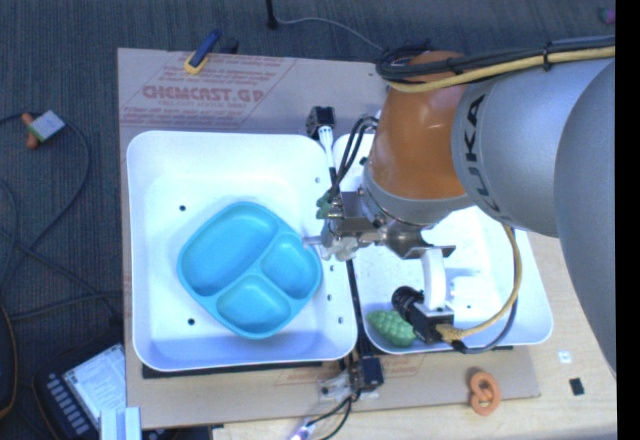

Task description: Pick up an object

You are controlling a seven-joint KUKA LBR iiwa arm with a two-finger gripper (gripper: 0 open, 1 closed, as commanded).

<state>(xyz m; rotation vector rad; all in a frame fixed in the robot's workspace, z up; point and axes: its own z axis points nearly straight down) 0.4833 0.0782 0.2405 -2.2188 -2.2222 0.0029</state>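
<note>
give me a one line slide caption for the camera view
KUKA arm reaching over two white bins, blue divided plate left, green object right.

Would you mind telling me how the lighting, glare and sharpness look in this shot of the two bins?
In the camera view, lighting is bright and even; the right bin washes out to near-pure white beside the arm, while the blue divided plate shows only soft sheen. Shadows are faint, along the left bin walls. The green object and carpet look slightly soft; no strong distortion.
</note>
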